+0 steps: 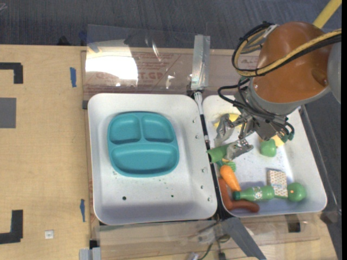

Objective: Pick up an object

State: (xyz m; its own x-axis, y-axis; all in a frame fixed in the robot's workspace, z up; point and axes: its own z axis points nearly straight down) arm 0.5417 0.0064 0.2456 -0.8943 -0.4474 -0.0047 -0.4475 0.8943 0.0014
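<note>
Orange-banded over grey: watching the arm [290,64] reaching in from the right and hanging over the right bin [317,191]. Seeing the gripper [234,137] poised above that bin's left half, metal fingers [223,125] spreading apart, gripping nothing. Finding a small green piece [216,155] just beneath and left of the fingertips, lying against the bin's left wall, apart from the fingers as far as can be told. Spotting an orange carrot [230,177] just below it, a red sausage-like toy [239,205] along the front edge, and a green bottle-shaped toy [257,194] lying on its side between carrot and green ball [296,192]. Noting a patterned block [277,180] near the ball and a round green fruit [268,148] beside the gripper. Seeing a teal divided plate [143,144] resting in the left bin [108,199].
</note>
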